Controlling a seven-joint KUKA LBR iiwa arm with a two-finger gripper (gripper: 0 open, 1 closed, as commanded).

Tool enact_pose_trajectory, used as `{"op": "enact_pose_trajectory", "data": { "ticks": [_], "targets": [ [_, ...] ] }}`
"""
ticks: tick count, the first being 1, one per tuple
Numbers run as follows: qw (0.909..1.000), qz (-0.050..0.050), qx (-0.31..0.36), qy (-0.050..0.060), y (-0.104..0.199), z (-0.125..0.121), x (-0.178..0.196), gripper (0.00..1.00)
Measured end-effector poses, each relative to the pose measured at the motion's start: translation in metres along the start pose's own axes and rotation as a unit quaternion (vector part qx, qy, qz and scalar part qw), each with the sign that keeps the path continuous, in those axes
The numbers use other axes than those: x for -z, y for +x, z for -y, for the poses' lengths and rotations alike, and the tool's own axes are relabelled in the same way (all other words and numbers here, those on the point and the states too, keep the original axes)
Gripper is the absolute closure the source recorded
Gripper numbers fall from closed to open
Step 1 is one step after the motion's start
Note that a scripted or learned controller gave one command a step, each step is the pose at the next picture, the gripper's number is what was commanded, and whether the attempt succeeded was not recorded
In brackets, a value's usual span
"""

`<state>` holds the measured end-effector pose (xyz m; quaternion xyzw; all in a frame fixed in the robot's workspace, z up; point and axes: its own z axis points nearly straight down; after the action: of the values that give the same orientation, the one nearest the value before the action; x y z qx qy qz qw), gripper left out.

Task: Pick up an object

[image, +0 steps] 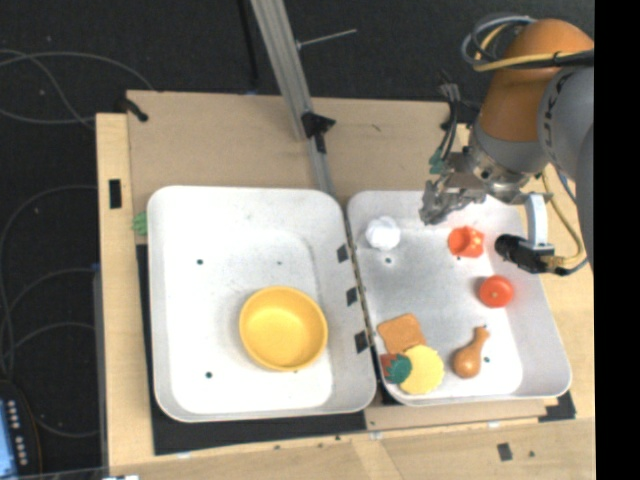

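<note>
We count two shallow white bins side by side on the desk (230,128). The left bin (200,228) carries one thing, a yellow bowl (283,328), which sits upright toward its near right part, apart from the walls.

The right bin (540,368) carries seven things by our count. A small white object (382,234) lies in its far left corner, just beside the wall that divides the bins. Two red-orange pieces lie on the right side: one with a small green top (465,241) farther from us, and one round like a tomato (495,291) nearer to us, the two apart from each other. A brown pear-shaped piece (470,354) lies near the front wall, its narrow end pointing up and to the right. In the near left corner we find a cluster of three: an orange-brown flat piece (401,331), a yellow round piece (424,369) touching it on the near side, and a small green piece (399,369) against the yellow one's left edge.

One arm (525,88) reaches in from the right, grey with its orange band. Its tool (440,206) hangs over the far edge of the right bin, between the white object and the green-topped red piece, touching neither as far as we see. Nothing shows between its fingers, and we cannot tell whether they are spread or pressed together, since the dark parts blur into one another.
</note>
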<state>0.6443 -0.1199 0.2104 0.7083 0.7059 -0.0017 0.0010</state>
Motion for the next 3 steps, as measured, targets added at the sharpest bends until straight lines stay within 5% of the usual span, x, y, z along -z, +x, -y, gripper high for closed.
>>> {"op": "enact_pose_trajectory", "data": {
  "ticks": [3],
  "targets": [
    [1.0,-0.002,0.005,0.0,0.132,0.083,0.013,1.0]
  ]
}}
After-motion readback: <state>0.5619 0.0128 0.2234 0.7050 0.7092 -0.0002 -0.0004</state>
